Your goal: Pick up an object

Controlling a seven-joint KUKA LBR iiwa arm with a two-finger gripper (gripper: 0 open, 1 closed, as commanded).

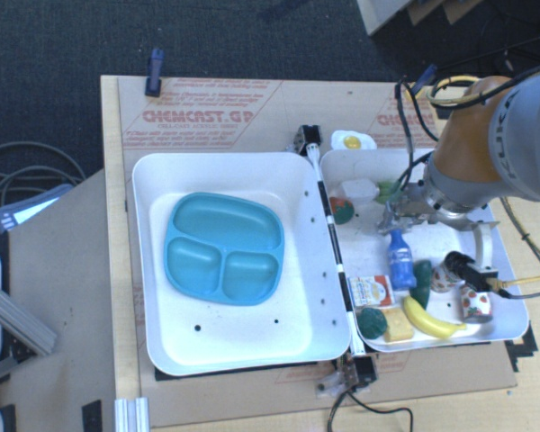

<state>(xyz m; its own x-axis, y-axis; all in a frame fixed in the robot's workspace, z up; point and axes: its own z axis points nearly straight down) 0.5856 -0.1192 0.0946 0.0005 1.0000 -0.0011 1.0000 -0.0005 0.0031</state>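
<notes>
- Camera view gives you two shallow white bins (162, 268); one blue divided plastic plate (223, 247) lies in the left.
- Beside it, the right bin holds one blue bottle (400, 259) and one yellow banana (432, 320).
- Gripper (398, 218) sits just above the bottle; you cannot tell its opening.

Around the blue tray (223, 247) you have open white floor; right of it, the blue bottle (400, 259), banana (432, 320) and arm (486, 142) crowd your path.

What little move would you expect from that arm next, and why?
Probably a short drop straight down. The pincer hangs right above the cap of the blue bottle in the right bin, with nothing visibly held, so lowering onto the bottle looks like the nearest way to pick something up.
</notes>
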